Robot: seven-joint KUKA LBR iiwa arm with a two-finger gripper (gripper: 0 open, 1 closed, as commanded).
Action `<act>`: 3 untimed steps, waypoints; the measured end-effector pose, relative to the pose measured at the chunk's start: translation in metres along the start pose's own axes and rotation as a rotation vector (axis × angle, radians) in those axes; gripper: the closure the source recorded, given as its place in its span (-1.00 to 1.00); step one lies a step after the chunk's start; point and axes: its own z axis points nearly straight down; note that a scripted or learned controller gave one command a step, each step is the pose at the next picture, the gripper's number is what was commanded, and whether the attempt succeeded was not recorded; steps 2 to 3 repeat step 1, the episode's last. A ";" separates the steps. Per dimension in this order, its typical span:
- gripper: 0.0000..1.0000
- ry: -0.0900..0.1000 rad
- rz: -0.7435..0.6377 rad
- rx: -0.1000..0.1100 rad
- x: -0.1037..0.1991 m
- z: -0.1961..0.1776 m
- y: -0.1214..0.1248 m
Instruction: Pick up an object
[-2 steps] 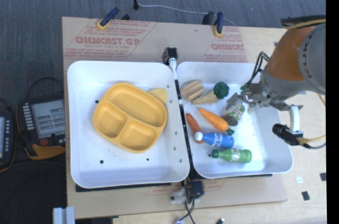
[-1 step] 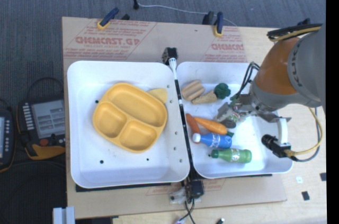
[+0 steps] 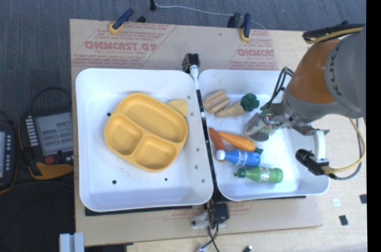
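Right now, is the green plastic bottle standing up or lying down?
Lying down: the green plastic bottle rests on its side on the right white bin's floor.

Bright, even light from above

The two white bins (image 3: 178, 131) shine bright. Shadows are soft and small. The picture is a little fuzzy, and small things near the tabletop's (image 3: 119, 48) right edge look blurry.

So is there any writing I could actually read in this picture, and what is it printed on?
"CHEMCAST GP": red print on the brown board under the bins, upper left.
"CHEMCAST": the same red print again on the board, upper right, partly cut off by the right bin.
Blue bottle and green bottle: labels too small to read.
Grey device on the floor at left: its panel is too blurred to read.
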 end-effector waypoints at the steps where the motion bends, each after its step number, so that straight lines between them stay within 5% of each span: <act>1: 1.00 0.014 -0.004 0.022 0.059 -0.124 -0.016; 3: 1.00 0.014 -0.004 0.022 0.059 -0.124 -0.016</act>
